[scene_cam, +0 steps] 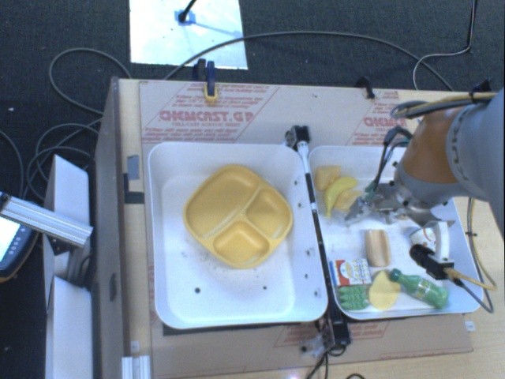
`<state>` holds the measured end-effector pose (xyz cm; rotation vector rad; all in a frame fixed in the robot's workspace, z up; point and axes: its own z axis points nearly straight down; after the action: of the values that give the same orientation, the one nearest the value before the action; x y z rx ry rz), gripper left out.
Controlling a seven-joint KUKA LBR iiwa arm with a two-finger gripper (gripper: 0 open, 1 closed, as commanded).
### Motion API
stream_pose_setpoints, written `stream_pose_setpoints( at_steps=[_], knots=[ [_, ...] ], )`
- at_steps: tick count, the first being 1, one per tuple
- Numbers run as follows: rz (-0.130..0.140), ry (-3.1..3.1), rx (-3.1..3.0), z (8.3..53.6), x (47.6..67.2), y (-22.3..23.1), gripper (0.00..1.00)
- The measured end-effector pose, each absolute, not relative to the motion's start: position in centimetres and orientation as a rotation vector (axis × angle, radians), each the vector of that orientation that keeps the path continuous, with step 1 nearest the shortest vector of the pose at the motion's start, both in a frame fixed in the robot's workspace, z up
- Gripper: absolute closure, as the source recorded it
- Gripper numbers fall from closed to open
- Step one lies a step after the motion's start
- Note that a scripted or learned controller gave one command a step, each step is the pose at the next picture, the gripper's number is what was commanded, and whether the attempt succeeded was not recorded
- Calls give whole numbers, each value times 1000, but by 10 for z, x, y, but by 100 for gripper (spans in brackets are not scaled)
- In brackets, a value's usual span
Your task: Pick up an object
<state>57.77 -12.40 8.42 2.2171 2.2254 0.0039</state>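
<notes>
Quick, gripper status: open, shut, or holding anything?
Gripper: cannot be told; it sits low in the right bin beside the banana, with nothing seen between its fingers.

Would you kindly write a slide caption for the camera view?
KUKA arm's gripper hovers low over the right bin beside a toy banana; the left bin holds a yellow divided plate.

My arm point(461, 144) runs out of the picture at the right edge and hides part of the right bin point(465, 310). The end effector point(364, 207) is too small and blurred for me to read. The small carton point(353, 272) has print I cannot make out.
</notes>
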Motion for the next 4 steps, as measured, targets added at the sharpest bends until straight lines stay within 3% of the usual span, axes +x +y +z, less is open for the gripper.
stream_pose_setpoints(
  at_steps=[1,2,3,4],
  knots=[
    [1,2222,2220,84,523,-125,0],
    [3,2223,2215,106,597,-141,0],
    [1,2225,2218,84,552,-97,0],
    [4,2224,2213,115,670,-93,0]
  ],
)
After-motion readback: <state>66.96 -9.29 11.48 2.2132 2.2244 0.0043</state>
